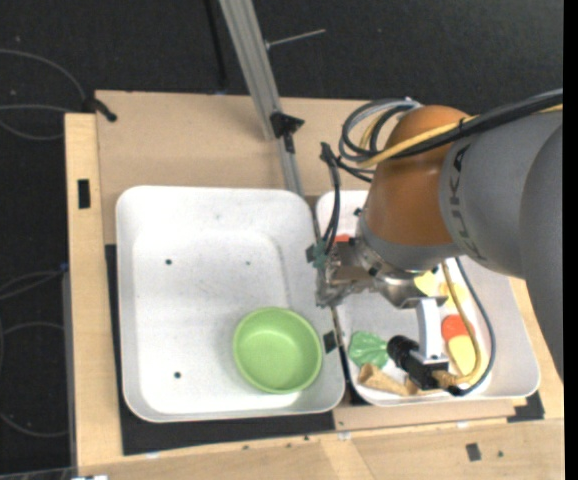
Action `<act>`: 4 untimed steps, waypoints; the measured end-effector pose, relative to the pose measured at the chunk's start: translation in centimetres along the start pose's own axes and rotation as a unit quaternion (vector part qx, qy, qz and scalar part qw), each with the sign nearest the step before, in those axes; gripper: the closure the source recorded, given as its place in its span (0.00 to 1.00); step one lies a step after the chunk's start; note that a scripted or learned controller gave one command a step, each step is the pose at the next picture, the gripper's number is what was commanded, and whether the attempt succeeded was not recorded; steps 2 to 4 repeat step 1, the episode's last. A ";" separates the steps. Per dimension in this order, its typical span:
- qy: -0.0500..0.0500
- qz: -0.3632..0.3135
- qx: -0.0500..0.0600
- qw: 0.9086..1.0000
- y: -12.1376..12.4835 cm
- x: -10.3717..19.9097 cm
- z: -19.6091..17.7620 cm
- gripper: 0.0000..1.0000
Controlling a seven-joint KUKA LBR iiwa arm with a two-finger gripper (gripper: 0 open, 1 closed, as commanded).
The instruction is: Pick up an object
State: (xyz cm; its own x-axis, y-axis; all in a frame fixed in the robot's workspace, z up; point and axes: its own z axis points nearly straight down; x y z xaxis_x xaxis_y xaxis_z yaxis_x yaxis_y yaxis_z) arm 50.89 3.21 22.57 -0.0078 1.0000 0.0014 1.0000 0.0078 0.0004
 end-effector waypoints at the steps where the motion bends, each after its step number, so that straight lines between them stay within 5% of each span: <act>1: 0.000 0.000 0.000 1.000 0.4 4.6 -0.1 1.00; 4: 0.000 0.000 0.000 1.000 0.4 4.6 -0.1 1.00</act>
